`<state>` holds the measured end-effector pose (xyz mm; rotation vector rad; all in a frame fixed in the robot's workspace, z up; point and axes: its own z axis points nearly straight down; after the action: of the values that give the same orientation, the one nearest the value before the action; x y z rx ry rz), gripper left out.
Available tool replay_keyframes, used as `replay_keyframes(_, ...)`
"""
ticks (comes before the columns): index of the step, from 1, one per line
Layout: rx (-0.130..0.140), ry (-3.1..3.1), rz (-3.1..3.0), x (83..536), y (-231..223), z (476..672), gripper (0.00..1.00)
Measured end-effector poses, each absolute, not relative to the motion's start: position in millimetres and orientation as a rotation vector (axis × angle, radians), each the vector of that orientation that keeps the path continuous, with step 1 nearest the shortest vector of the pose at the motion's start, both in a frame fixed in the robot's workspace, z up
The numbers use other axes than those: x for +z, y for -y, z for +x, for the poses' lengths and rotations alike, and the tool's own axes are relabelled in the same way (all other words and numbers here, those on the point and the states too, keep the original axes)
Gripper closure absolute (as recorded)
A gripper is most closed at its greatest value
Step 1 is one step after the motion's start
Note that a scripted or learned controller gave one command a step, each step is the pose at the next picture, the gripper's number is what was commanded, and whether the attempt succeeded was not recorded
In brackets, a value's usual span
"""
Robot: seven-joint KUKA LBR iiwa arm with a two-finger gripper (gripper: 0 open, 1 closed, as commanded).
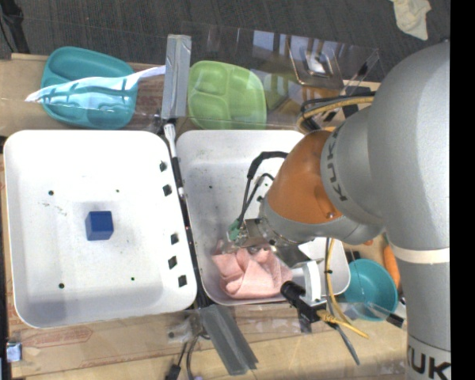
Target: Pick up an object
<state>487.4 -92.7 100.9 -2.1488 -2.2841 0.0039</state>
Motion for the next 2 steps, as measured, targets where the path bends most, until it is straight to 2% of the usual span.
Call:
replay_keyframes(1,0.002,2.439,-1.978,231,70,565.3,1.0)
replay_keyframes(2,0.002,2.566,-1.81,207,104,609.9,1.0)
